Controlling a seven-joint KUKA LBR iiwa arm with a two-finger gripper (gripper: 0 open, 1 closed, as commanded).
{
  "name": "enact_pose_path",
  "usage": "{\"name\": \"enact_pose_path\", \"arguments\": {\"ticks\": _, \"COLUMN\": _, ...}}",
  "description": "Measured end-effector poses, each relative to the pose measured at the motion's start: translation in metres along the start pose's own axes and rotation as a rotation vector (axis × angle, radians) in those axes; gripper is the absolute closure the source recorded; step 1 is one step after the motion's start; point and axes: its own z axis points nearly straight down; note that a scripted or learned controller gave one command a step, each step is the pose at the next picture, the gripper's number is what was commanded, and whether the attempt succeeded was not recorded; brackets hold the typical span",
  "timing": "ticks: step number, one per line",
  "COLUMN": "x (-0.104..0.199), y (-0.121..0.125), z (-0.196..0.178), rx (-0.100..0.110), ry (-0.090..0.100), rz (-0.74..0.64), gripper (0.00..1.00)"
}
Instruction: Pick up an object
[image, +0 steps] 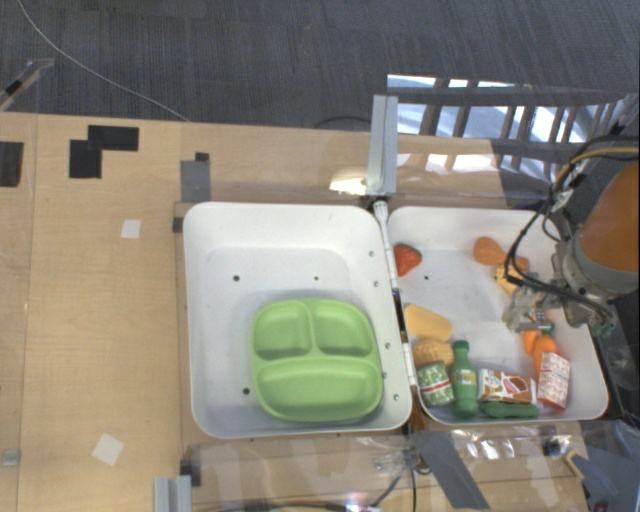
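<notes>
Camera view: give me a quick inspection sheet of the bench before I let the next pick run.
Surface: wooden bench bearing two white bins side by side, left bin and right bin.
Job's things: right bin holds a green bottle, small can, yellow wedge, red piece, orange piece, carton and snack packet.
Clutter: green divided plate in the left bin.
Hand: hand low over the right bin's right side; finger state unclear.
Cables: dark cables loop by the wrist; thin wire on the floor.
Surroundings: grey carpet, metal frame.
</notes>
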Motion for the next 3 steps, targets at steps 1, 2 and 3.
{"name": "enact_pose_path", "arguments": {"ticks": 1, "x": 0.000, "y": 0.000, "z": 0.000, "rx": -0.001, "ry": 0.001, "rz": 0.000, "gripper": 0.00}}
{"name": "enact_pose_path", "arguments": {"ticks": 2, "x": -0.031, "y": -0.001, "z": 0.030, "rx": -0.009, "ry": 0.031, "rz": 0.075, "gripper": 0.00}}
{"name": "enact_pose_path", "arguments": {"ticks": 3, "x": -0.037, "y": -0.001, "z": 0.014, "rx": -0.006, "ry": 0.015, "rz": 0.067, "gripper": 1.00}}
